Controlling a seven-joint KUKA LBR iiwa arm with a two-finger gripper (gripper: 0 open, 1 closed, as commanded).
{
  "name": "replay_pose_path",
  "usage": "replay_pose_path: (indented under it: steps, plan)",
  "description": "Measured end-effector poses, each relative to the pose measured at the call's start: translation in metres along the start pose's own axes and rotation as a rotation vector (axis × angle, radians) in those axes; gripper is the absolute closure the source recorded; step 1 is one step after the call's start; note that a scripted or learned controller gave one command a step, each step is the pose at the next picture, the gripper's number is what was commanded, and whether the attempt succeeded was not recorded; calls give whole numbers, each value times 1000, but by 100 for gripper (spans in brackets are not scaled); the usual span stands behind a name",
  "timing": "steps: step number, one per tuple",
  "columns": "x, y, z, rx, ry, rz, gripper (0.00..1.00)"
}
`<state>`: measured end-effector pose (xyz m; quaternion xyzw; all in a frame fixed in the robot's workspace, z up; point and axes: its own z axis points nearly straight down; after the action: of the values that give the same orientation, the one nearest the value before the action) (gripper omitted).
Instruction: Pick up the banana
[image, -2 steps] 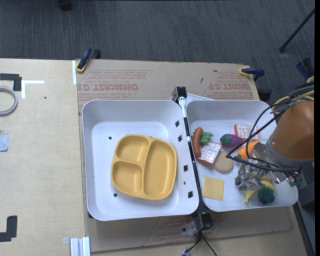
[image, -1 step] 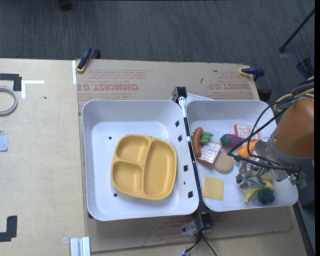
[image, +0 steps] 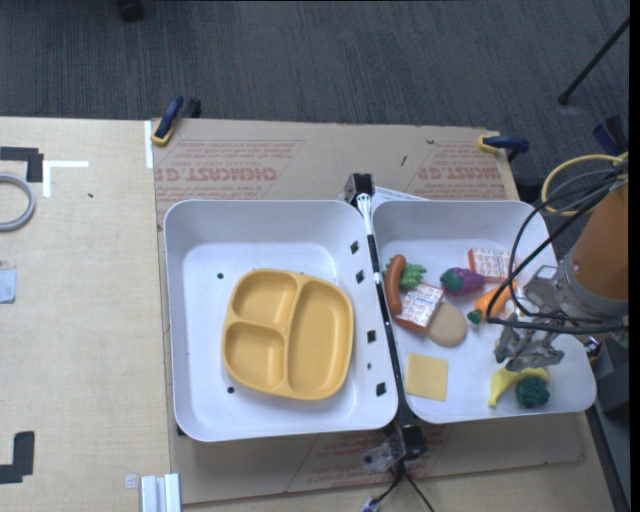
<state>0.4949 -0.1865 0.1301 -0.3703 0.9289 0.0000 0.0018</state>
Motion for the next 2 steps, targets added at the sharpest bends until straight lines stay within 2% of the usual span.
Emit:
replay_pose_path:
  steps: [2]
  plan:
    - [-2, -2, -20, 4, -7, 10, 100]
